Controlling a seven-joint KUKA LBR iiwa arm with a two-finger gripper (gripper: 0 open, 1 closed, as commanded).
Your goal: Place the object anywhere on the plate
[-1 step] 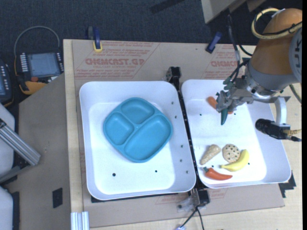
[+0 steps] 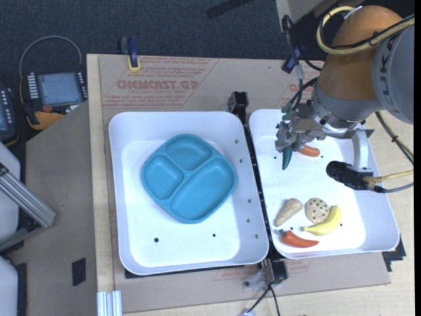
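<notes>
At the near end of the right white bin lie four toy foods: a red and green chili pepper, a yellow plastic banana, a round tan cookie with dark dots and a pale cone-shaped piece. They sit close together, and the banana looks to touch the cookie.

A bit farther back, in the left white bin, rests the blue plastic plate with three sections. Nothing lies on it yet.

Farther still, over the back part of the right bin, hangs the robot's gripper. Its fingers point down at a small orange carrot-like toy with a dark green tip. The dark green part sits right at the fingers, but it cannot be told if the fingers are open, closed or holding the toy. The grey arm with its big orange band rises behind, near the far edge of the table.

The step in hand looks like the pick-up, and the carrot toy seems to be the chosen thing. Next, the robot needs a firm hold on it, then a lift clear of the bin wall, a move across the middle gap to the left, and a gentle drop onto any part of the blue plate
</notes>
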